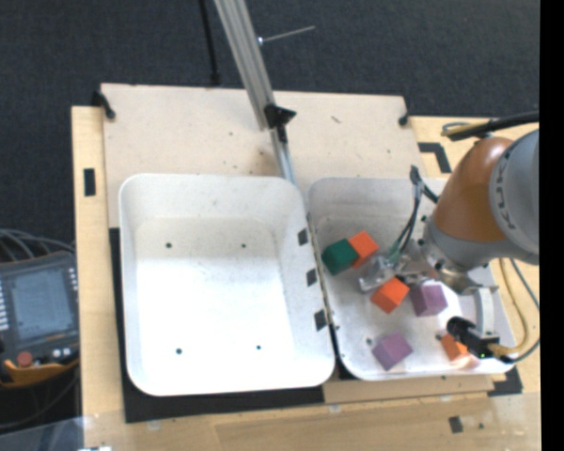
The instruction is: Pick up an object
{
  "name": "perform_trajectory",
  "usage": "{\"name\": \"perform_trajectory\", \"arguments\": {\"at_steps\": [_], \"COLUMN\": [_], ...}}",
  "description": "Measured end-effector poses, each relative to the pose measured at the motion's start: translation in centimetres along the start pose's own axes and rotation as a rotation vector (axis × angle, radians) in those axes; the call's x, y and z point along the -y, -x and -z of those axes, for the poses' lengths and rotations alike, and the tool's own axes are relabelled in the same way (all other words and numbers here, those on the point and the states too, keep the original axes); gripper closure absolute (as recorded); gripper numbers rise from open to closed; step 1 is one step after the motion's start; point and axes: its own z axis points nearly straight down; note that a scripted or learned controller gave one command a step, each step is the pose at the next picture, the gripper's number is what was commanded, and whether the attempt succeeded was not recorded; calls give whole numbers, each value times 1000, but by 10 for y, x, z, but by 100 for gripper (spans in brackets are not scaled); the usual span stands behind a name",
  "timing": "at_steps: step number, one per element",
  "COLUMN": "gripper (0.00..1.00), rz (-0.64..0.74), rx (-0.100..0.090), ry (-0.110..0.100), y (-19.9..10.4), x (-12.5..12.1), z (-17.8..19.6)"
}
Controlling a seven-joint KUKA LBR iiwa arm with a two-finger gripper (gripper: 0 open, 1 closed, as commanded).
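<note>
Risk, crowding: orange cube (pixel 390 295) sits close against the jaws (pixel 378 277), with green cube (pixel 338 256) and a second orange cube (pixel 364 245) just up-left; likely to nudge a neighbour instead of seating on one block, judging by the tight cluster.
Risk, slip: cube near a fingertip rather than squarely between; could squirt sideways on closing.
Risk, cables: dark wires trailing beside the wrist over the right bin (pixel 350 199); could snag or brush blocks.
Jaws, state: cannot tell whether wide or narrow; metal parts too small and blurred under the wrist.
Jaws, place: low over the middle of the right bin, below the grey and orange arm (pixel 484 205).
Target, place: right bin, centre, just beside the jaws; nothing visibly held.
Target, look: small orange cube, flat faces, matte, slightly turned to the bin's edges.
Neighbours: purple cube (pixel 430 299) just right of it; another purple cube (pixel 392 349) nearer the front rim; small orange piece (pixel 454 347) at the front right corner, partly hidden by a black part.
Left bin (pixel 216 280): well apart from the action, on the tabletop (pixel 169 130).
</note>
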Motion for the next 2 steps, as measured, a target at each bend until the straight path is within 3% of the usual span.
{"name": "perform_trajectory", "arguments": {"at_steps": [1,2], "gripper": [100,100], "rz": [-6,-2], "rx": [0,1], "ry": [4,4], "y": [1,6], "x": [-1,-3], "z": [11,55]}}
